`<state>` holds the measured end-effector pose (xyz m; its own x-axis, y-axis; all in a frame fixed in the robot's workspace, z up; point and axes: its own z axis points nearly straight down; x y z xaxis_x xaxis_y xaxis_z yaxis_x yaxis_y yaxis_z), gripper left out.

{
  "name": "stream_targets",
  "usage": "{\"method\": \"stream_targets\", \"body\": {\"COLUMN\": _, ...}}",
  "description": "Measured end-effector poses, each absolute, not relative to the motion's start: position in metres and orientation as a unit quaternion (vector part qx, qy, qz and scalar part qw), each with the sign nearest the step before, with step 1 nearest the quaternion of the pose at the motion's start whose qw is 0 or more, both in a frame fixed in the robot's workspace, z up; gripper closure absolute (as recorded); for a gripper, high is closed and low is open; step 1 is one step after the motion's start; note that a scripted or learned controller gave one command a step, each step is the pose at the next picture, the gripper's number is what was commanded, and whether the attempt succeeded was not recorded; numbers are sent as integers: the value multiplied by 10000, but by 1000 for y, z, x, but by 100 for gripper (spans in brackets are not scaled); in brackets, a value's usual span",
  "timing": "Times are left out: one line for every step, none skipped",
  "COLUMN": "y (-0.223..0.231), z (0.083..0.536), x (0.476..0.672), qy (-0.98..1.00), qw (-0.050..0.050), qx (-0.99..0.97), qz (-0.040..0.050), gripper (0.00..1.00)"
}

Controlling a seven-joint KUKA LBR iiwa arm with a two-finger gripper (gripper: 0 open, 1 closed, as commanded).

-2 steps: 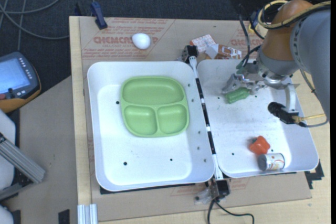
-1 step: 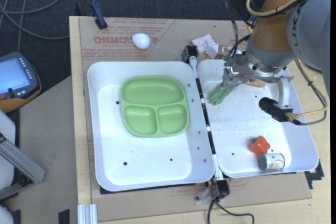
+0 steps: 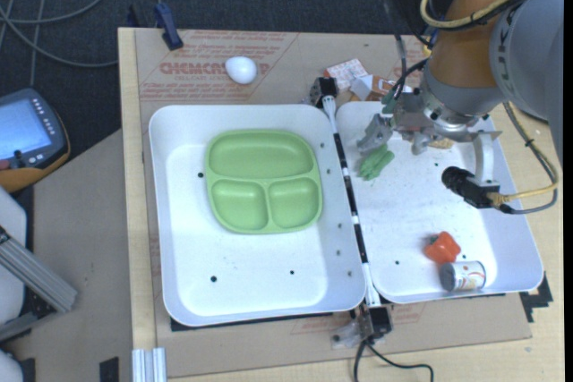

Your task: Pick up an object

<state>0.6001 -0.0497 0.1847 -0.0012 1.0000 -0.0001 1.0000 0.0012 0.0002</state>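
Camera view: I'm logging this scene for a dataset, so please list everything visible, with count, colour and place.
Bins: two, white, side by side on the bench.
Tray: one, green, three compartments, in the left bin.
Green object: one, upper left of the right bin, beside the gripper.
Orange object: one, lower right bin.
Can: one, white, lying just below the orange object.
Egg: one, white, on the bench above the left bin.
Clip: one, blue, bench's top-left edge.
Arm: one, grey with orange band, over the right bin.
Gripper: one, near the green object.
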Motion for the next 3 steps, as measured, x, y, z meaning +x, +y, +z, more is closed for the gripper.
{"method": "stream_targets", "body": {"y": -93, "z": 85, "x": 618, "qy": 7067, "qw": -3, "qx": 7075, "qz": -6, "gripper": 0}}
{"method": "stream_targets", "body": {"y": -93, "z": 95, "x": 619, "qy": 7069, "qw": 8, "qx": 7073, "qz": 1, "gripper": 100}}
{"method": "stream_targets", "body": {"y": -30, "z": 186, "x": 619, "qy": 7076, "qw": 8, "qx": 7066, "qz": 13, "gripper": 100}}
